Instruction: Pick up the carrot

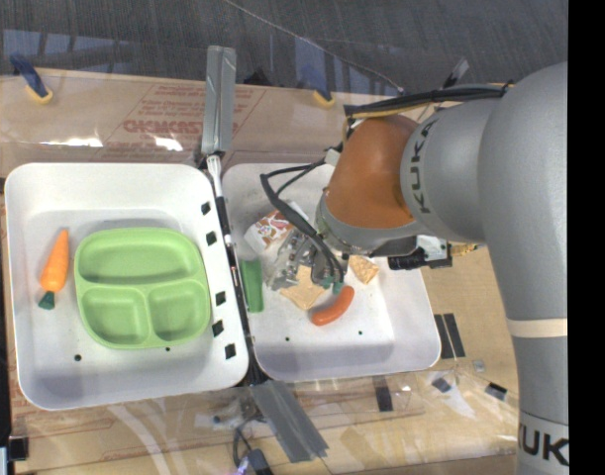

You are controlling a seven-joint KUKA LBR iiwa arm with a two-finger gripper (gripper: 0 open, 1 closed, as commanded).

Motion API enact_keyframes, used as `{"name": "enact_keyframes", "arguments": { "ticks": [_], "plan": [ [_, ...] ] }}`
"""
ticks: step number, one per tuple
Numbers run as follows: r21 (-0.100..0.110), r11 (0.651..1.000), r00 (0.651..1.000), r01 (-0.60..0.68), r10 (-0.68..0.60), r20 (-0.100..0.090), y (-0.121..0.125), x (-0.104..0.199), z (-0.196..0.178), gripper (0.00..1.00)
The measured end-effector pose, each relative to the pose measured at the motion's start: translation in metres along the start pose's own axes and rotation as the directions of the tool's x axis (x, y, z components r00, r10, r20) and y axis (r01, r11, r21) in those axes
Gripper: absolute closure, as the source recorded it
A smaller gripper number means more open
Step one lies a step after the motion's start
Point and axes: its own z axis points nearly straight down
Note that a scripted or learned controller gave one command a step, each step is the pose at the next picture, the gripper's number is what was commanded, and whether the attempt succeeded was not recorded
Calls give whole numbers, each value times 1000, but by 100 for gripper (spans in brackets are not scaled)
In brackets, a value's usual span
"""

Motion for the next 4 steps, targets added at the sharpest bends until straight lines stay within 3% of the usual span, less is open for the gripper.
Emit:
{"name": "enact_keyframes", "arguments": {
  "ticks": [1,2,3,4],
  "plan": [
    [-4,998,998,61,-61,7,69,-26,-94,100],
    [-1,956,956,294,-294,1,116,-37,-90,100],
    [-1,794,794,608,-608,2,186,-31,-91,100],
    [-3,581,581,814,-814,-2,231,-20,-51,100]
  ]
}}
